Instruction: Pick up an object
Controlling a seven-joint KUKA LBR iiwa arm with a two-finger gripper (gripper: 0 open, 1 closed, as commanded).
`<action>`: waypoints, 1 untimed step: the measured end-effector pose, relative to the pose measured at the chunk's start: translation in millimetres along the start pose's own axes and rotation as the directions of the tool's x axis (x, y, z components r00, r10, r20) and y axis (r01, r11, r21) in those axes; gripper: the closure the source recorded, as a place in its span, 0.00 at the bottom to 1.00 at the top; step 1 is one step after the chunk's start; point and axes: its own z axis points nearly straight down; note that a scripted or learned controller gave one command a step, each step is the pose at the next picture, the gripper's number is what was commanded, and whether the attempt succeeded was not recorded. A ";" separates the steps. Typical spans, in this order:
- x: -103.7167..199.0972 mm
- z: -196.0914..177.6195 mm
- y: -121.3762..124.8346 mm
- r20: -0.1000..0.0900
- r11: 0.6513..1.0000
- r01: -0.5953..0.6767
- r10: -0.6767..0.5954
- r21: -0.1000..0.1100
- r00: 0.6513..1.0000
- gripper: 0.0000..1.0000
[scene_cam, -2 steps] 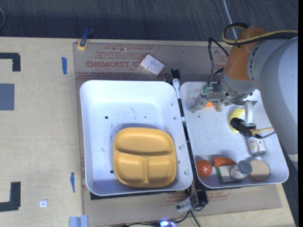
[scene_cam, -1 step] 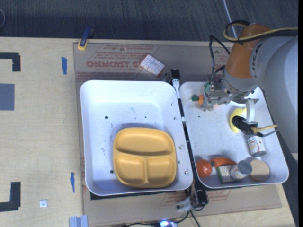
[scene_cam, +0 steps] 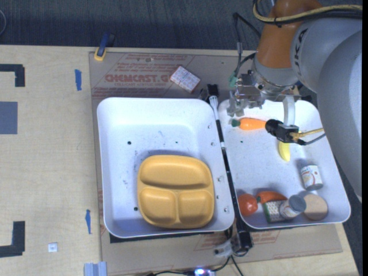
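2 white bins sit side by side on the worktop [scene_cam: 46,171]. The left bin [scene_cam: 115,119] holds a yellow tray [scene_cam: 175,190]. The pincer [scene_cam: 244,105] hangs over the right bin [scene_cam: 333,171] at 12 o'clock, just above a toy carrot [scene_cam: 251,124]. I cannot tell if it is wide or narrow.

Grey arm [scene_cam: 322,45] from right, pincer [scene_cam: 244,99] downward.
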 end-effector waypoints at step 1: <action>-0.2 0.3 -0.2 0.000 1.000 -0.001 0.001 0.001 1.000 0.00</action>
